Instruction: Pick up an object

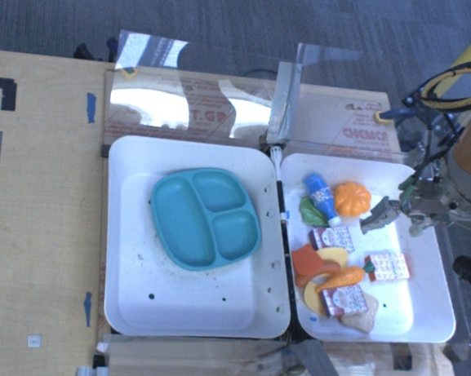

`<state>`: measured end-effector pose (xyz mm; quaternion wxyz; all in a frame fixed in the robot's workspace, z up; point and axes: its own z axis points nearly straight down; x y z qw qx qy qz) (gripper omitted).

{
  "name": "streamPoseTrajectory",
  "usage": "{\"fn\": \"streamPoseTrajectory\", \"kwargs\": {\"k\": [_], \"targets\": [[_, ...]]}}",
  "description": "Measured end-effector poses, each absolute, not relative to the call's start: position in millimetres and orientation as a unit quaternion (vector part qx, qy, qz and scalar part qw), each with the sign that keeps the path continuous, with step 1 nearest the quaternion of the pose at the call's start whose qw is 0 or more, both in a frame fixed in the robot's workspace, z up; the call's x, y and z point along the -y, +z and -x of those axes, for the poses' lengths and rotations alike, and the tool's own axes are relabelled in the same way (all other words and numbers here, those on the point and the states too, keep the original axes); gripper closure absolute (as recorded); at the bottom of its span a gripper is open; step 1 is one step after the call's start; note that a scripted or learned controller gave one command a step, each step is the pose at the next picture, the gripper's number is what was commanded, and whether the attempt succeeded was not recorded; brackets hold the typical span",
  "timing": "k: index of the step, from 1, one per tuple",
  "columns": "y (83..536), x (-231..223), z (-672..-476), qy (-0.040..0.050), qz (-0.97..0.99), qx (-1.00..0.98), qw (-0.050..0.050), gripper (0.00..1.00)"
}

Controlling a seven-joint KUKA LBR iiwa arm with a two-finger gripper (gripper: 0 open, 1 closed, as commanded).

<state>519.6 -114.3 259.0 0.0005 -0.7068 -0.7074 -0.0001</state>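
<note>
The pincer [399,214] is hovering with its fingers spread and holding nothing over the right bin [429,311], near that bin's far right edge. Toys are lying piled along the bin's left side, an orange pumpkin [352,198] nearest the pincer.

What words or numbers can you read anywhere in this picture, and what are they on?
Red print on the cardboard sheet behind the bins: seen reversed through the clear panel, too blurred to read.
Labels on the small cartons in the right bin: too small to read.
Blue bottle label: unreadable.
</note>
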Motion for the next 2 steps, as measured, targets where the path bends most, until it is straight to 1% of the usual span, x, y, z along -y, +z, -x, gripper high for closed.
{"fn": "streamPoseTrajectory", "kwargs": {"k": [1,2], "targets": [[102,116,-509.7,-0.0052,0.731,0.683,-0.007,0.0],[112,119,-510.2,-0.0052,0.732,0.681,-0.01,1.0]]}}
